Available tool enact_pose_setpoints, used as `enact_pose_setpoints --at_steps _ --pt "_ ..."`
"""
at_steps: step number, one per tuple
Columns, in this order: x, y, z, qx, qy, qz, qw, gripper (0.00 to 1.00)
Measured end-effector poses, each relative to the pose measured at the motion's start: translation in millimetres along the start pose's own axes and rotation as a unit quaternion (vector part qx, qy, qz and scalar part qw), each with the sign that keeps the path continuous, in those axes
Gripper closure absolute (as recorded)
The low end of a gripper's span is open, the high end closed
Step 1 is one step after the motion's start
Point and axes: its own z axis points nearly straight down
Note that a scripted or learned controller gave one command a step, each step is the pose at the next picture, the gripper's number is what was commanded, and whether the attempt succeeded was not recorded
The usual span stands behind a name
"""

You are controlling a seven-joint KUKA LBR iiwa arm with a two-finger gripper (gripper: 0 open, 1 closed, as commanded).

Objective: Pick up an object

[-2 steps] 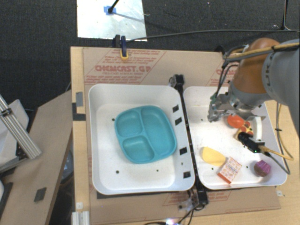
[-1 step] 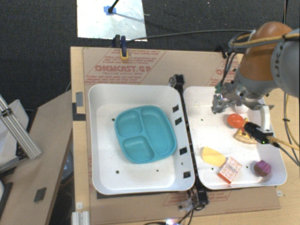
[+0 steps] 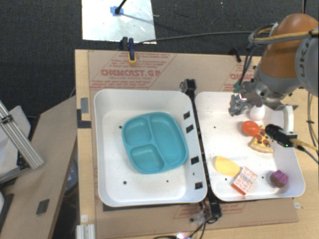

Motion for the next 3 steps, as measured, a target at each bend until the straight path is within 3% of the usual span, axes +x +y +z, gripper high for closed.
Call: enact_pose_setpoints --at_steps 3 --pt "145 -60 7 0.003 0.001 -0.002 1.0000 1.00"
